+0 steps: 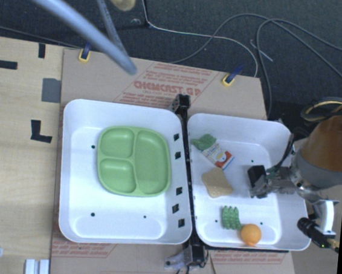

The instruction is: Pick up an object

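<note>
Green plate point(134, 161), orange ball point(250, 234)

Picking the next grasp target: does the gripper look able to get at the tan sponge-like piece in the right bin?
Probably yes. The gripper hangs just right of the tan piece, which lies flat and apart from its neighbours, nothing covering it.

cardboard sheet point(164, 81) under the bins: big red letters, look like "CHEMCAST GP" | same sheet, smaller red print above and below the big word: too blurry to read | same sheet, bottom edge near the front: more red print, too small to read | small packet point(218, 155) in the right bin: colored label, words not clear
</note>
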